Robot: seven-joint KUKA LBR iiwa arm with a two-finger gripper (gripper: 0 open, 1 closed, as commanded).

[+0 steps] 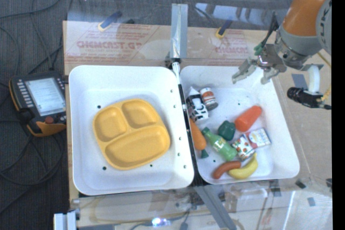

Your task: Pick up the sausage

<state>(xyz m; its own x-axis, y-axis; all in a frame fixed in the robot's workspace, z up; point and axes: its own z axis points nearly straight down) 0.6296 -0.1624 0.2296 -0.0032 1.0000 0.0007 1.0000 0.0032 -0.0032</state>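
The sausage is a small reddish-brown link lying near the front wall of the right bin, pressed against a yellow banana. My gripper hangs over the far right corner of that bin, well away from the sausage. Its fingers are spread open with nothing between them.
The right bin also holds an orange carrot, a green bottle, a green pepper, small cartons, a can and a black-and-white item. A yellow divided plate lies in the left bin. A pendant sits at left.
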